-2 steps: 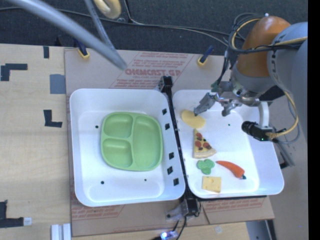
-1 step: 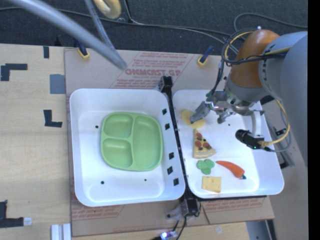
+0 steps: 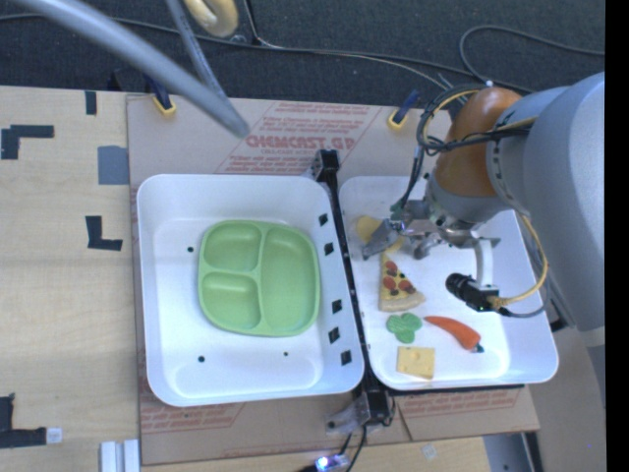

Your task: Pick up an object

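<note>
Wooden bench (image 3: 59,303) under cardboard sheet (image 3: 295,131), two white bins (image 3: 157,293).

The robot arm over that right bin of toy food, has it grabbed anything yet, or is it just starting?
Nothing looks picked up yet. The end effector sits low in the right bin, close to a yellow piece and just above the pizza slice, with nothing visibly held. The green piece, red pepper and cheese block lie on the bin floor. Gripping and lifting remain.

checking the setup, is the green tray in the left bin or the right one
In the left bin. The green divided tray lies flat in its middle; the pizza slice and other toy food are in the right bin.
</note>
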You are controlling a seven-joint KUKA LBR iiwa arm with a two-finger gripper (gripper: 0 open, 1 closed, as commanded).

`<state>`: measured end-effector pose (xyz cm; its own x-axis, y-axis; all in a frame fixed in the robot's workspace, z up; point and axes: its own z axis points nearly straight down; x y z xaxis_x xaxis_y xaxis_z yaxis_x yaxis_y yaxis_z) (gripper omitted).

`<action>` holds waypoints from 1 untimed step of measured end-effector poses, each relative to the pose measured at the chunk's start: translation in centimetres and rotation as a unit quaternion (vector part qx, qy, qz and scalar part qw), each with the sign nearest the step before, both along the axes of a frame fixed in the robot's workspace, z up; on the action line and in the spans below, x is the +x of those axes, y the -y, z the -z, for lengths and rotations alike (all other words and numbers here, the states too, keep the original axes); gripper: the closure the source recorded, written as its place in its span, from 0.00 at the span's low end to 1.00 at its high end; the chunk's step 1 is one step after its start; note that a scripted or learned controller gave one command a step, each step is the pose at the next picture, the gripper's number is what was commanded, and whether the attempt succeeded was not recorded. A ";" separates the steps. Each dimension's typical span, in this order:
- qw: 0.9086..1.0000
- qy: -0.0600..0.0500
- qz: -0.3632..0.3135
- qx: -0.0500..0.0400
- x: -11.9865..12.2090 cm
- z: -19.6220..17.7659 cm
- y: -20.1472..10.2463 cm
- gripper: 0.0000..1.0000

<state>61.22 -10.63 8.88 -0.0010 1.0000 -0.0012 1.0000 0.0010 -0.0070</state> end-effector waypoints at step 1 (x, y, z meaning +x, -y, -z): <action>1.000 0.002 -0.001 0.001 0.1 -1.3 -0.1 1.00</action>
<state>61.37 -10.48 10.21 -0.0033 1.0000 0.0004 1.0000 0.0033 -0.0032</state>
